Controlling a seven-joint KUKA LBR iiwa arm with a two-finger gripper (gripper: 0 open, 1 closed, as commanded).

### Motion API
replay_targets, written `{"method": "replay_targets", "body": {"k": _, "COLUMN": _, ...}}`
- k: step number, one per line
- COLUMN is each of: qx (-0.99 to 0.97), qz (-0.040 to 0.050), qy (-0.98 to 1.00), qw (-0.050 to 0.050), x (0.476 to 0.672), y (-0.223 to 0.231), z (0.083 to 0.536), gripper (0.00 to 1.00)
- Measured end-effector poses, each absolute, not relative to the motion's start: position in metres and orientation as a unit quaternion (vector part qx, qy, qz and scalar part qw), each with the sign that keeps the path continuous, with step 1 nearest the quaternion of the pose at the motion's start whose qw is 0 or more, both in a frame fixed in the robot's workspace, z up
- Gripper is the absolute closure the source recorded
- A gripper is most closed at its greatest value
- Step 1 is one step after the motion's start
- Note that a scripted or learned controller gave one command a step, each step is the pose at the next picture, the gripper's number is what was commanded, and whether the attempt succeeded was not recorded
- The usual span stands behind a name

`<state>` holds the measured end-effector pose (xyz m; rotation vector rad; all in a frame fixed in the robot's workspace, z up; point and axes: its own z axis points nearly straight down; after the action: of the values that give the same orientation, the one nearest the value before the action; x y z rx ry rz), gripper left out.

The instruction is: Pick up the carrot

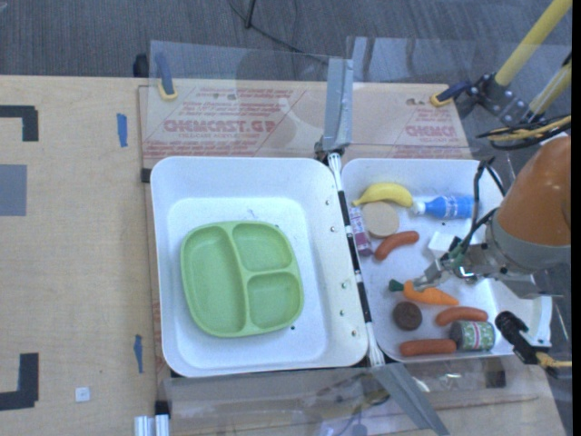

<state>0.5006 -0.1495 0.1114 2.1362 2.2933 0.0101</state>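
Down in the right bin [508,175], the carrot [428,292] lies on the floor, green end toward the divider, with a brown round piece [408,315] just below it and sausages [460,315] close by. The gripper [448,267] hangs right above the carrot's thicker end; how far it is open I cannot tell. A green plate [241,278] sits in the left bin [172,189].
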Motion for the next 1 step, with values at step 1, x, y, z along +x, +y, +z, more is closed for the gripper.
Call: {"method": "replay_targets", "body": {"k": 1, "qx": 0.662, "qz": 0.0015, "qy": 0.749, "qw": 0.002, "x": 0.5112, "y": -0.1194, "z": 0.0865, "gripper": 0.0}}
